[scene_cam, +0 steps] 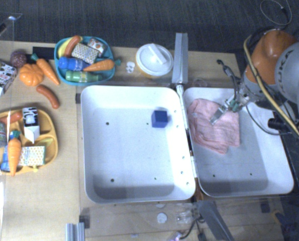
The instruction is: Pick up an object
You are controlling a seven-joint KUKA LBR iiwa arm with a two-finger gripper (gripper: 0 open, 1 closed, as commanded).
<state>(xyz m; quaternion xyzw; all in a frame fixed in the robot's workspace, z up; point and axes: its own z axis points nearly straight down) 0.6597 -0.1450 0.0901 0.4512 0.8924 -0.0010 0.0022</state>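
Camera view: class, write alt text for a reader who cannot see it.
Seen from above, the robot arm's claw sits over a pink cloth in the right white bin. A blue cube lies in the left white bin; toy food sits on the bench's left.

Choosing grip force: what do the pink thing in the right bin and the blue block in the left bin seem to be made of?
Pink thing: looks like soft cloth, matte, going by its wrinkles and uneven edges. Blue block: appears rigid, probably plastic or foam; flat faces, square corners, too small to tell which.
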